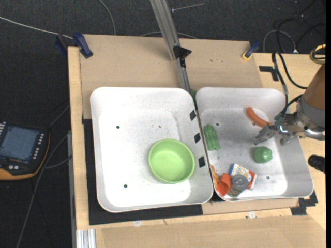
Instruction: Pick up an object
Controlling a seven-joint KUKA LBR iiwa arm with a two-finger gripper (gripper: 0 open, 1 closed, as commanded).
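Over the right bin [289, 182], reaching in low from the right edge: grey arm [316, 105], wrist tilted leftward, gripper [265, 135] just above the floor with dark fingers spread open, holding nothing. Just below the fingertips, apart from them: green round object [262, 154]. Just above and left of them: orange carrot-like piece [255, 115]. Well apart, in left bin [103, 138]: green bowl [171, 160].

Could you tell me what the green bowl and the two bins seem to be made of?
The green bowl looks like moulded plastic: one even lime colour with a smooth, softly matt surface. The left bin and right bin look like thin formed white plastic, judging by their rounded corners and shallow walls, though painted metal cannot be ruled out.
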